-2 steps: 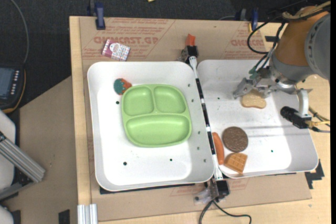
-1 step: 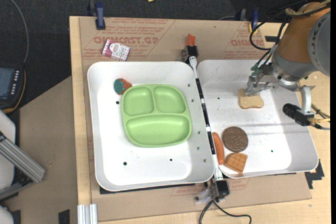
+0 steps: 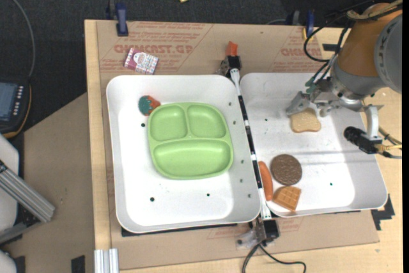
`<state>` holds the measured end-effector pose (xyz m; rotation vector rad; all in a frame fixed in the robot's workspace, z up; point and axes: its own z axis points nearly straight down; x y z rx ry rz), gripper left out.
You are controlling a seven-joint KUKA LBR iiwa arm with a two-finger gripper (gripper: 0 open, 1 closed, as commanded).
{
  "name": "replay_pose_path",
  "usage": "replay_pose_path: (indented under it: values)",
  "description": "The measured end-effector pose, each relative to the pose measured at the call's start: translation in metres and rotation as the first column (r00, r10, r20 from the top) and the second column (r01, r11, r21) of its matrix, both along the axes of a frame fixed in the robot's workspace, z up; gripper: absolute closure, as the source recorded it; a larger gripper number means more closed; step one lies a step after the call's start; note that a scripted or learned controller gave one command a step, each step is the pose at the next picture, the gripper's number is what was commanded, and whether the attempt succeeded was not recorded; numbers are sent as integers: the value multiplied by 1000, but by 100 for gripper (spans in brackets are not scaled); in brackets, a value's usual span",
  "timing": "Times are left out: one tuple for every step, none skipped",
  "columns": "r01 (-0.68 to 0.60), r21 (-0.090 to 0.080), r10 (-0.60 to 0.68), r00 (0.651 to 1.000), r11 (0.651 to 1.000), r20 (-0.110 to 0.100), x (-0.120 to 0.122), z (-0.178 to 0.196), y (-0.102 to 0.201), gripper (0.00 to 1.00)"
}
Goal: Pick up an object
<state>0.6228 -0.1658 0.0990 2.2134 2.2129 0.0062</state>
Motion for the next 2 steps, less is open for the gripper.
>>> replay_pose_path:
  values:
    - [-2, 0, 2, 1000, 1000, -4, -9, -11, 12, 0]
    - [0, -1, 0, 1000, 1000, 2, -7, 1, 12, 100]
